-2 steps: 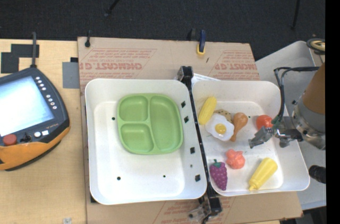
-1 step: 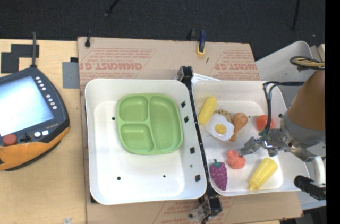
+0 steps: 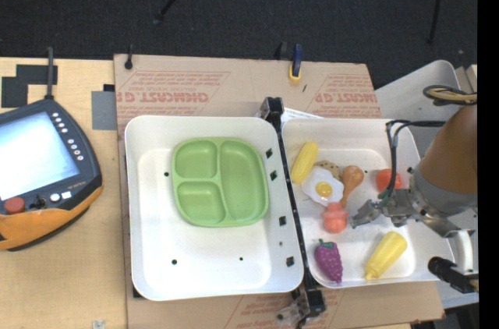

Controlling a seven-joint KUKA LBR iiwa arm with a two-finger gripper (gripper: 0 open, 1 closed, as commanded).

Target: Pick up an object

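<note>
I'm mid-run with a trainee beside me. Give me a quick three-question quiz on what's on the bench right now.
1. True or false: the green divided plate lies in the same bin as the toy food.
2. Which item lies nearest the pincer: A) purple grapes B) pink-red piece C) corn cob?
3. Fill in: the fried egg lies between the corn cob and the ____ drumstick.

Key: 1 false; 2 B; 3 brown.

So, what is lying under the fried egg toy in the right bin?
A brownish speckled piece, perhaps a cookie, pokes out from under the fried egg at its upper edge. How far it extends is covered by the egg. The corn and chicken drumstick lie beside it, not under it.
</note>
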